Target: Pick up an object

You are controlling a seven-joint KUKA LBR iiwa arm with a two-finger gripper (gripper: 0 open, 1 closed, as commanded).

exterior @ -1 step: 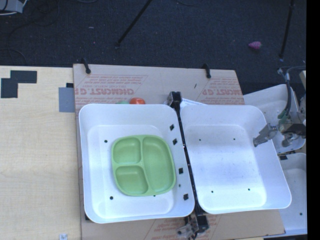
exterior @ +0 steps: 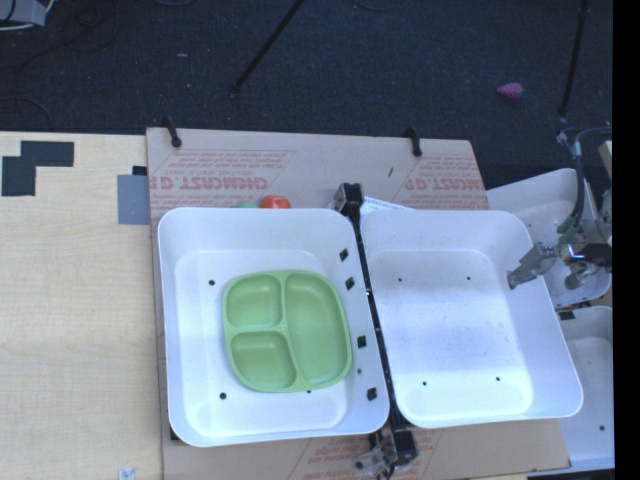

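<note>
A light green divided plate (exterior: 287, 330) with three compartments lies flat in the left white bin (exterior: 190, 268), a little right of its middle. A small orange-red object (exterior: 274, 203) sits just behind that bin's back rim on the cardboard, with a bit of something green (exterior: 245, 205) beside it. The right white bin (exterior: 455, 318) shows a bare, faintly speckled floor.
A black divider (exterior: 362, 308) runs between the two bins. A metal fitting (exterior: 545, 258) pokes over the right bin's right rim. Printed cardboard (exterior: 300, 173) lies under the bins, with a light wooden bench top (exterior: 70, 308) to the left.
</note>
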